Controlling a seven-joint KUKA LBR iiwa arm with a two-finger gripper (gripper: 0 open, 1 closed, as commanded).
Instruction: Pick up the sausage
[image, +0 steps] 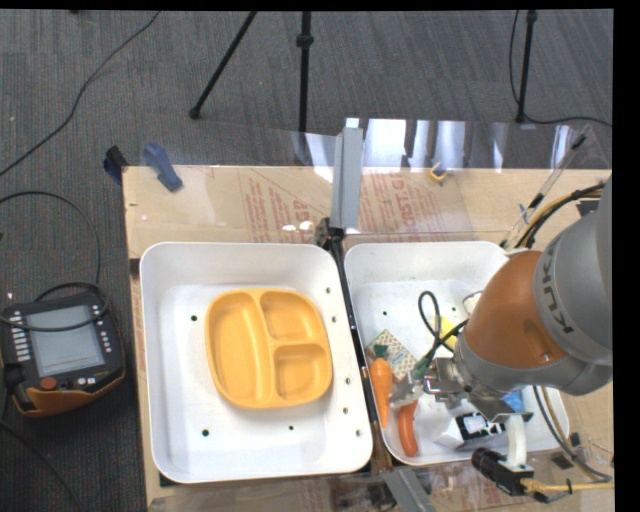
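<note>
Here the sausage (407, 430) lies beside a carrot (382, 388), lower right; the gripper (428, 383), state unclear, could catch the carrot.

Claw (428, 383) hovers beside sausage (407, 428) and carrot (381, 388) in right bin (420, 258).

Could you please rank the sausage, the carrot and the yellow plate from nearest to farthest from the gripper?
1. Sausage: just left of the gripper, in the right bin.
2. Carrot: further left, by that bin's left wall.
3. Yellow plate: in the left bin.
</note>
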